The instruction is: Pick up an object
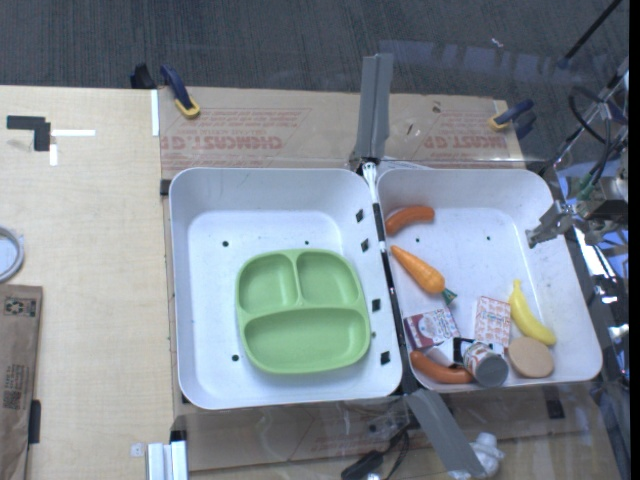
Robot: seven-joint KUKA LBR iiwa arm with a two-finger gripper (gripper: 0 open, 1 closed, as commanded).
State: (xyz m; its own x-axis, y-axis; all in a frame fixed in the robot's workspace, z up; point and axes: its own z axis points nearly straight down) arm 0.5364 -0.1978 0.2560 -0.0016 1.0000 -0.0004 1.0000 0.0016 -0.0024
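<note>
The gripper [548, 230] hangs at the right bin's [480, 190] far right rim, its fingers seemingly empty, spread or pressed I cannot tell.

A light wooden bench [90, 268] fills the left and lower part of the view. A brown cardboard sheet [280, 128] with red print lies along its far side, held by blue and yellow clamps [180, 93] at both ends. A grey upright post [375, 108] stands at the middle. Beyond the bench lies dark grey carpet floor [250, 18]. Light is even and soft.
</note>
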